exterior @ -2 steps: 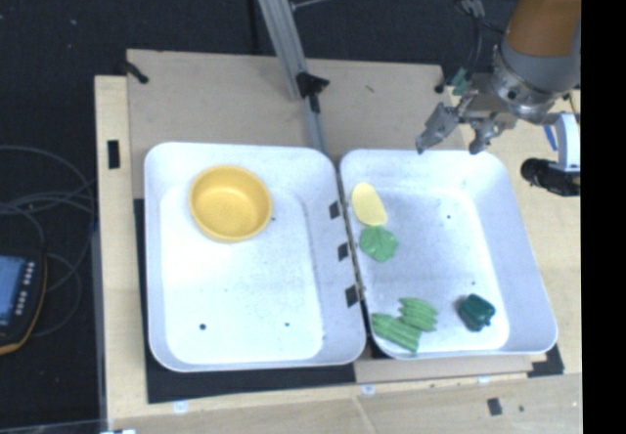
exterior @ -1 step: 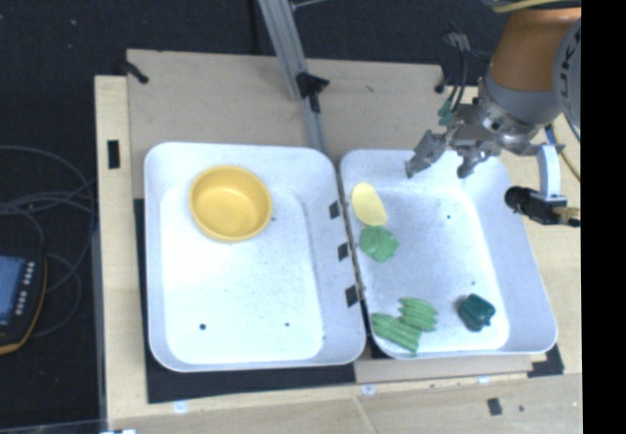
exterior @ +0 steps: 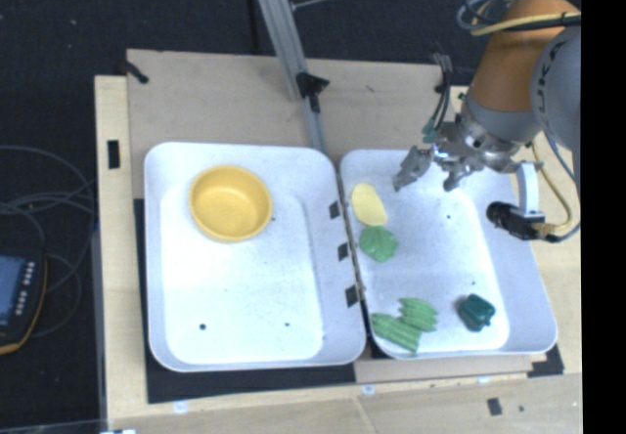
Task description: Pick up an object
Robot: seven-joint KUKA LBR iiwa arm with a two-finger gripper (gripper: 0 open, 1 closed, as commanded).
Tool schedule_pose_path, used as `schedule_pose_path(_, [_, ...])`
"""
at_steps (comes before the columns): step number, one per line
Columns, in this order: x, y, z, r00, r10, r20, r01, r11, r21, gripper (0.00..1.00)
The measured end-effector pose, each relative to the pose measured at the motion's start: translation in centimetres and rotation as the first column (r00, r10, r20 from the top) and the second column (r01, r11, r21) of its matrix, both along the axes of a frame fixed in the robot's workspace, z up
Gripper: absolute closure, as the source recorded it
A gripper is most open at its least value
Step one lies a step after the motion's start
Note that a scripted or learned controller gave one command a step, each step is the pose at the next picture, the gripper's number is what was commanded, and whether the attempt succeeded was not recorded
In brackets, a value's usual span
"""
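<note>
Nothing is picked up yet: the tool (exterior: 430, 171) hangs open and bare over the right bin's (exterior: 518, 276) far end, near the yellow piece (exterior: 368, 204); 4 other green pieces lie apart, so the whole grasp remains

No text, label, brand, number or sign can be read anywhere here. The device (exterior: 18, 293) at the left edge has a lit screen and a row of buttons, but whatever is on them is too small and blurred to read.
</note>
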State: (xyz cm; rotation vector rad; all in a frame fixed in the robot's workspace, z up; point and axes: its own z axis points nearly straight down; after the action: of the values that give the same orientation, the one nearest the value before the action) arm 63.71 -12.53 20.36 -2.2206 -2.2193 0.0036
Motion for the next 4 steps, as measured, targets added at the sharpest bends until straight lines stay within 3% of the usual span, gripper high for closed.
schedule_pose_path(1, [-0.2,-0.1,-4.2,1.0,0.0,0.0,0.0,1.0,0.0,0.0])
schedule_pose_path(2, [-0.1,-0.2,-2.9,1.0,-0.001,0.005,0.001,1.0,0.0,1.0])
schedule_pose_path(3, [-0.6,0.1,1.7,1.0,0.0,0.008,0.0,1.0,0.0,1.0])
schedule_pose_path(4, [-0.6,0.0,2.7,1.0,0.0,0.005,0.0,1.0,0.0,1.0])
